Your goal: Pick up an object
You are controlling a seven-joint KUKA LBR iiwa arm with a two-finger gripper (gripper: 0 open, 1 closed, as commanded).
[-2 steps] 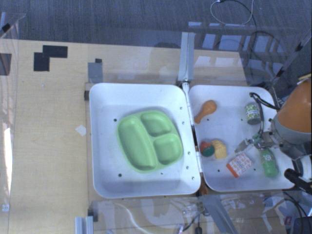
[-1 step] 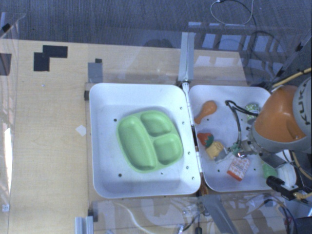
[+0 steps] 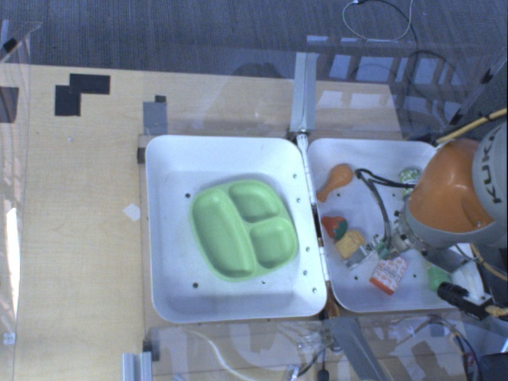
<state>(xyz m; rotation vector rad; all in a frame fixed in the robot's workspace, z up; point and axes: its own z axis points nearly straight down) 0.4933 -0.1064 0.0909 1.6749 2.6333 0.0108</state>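
Camera view: in the right bin (image 3: 349,292) several small things lie close together. A yellow piece (image 3: 350,243) sits near the bin's middle, with a red and green toy (image 3: 334,227) touching it on the side toward the left bin. Just beside the yellow piece, toward the bin's near edge, lies a small red and white packet (image 3: 389,275), tilted. An orange drumstick-shaped toy (image 3: 335,180) lies near the bin's far left corner, apart from the rest. A green thing (image 3: 438,277) shows near the bin's right side, partly under the arm, and a small pale round item (image 3: 409,175) sits by the far edge, next to the orange band (image 3: 452,189).

The claw (image 3: 379,250) is low in the right bin, between the yellow piece and the packet. It is small and partly hidden by cables and the wrist, so whether it is spread or closed cannot be told, and nothing can be seen gripped in it. The arm (image 3: 484,181) covers the bin's right part.

The left bin (image 3: 171,292) holds a green divided tray (image 3: 243,228) with three compartments, lying at a slant about its middle. Both bins rest side by side on the bench (image 3: 79,213), which carries black marks (image 3: 79,92) near its far left corner.
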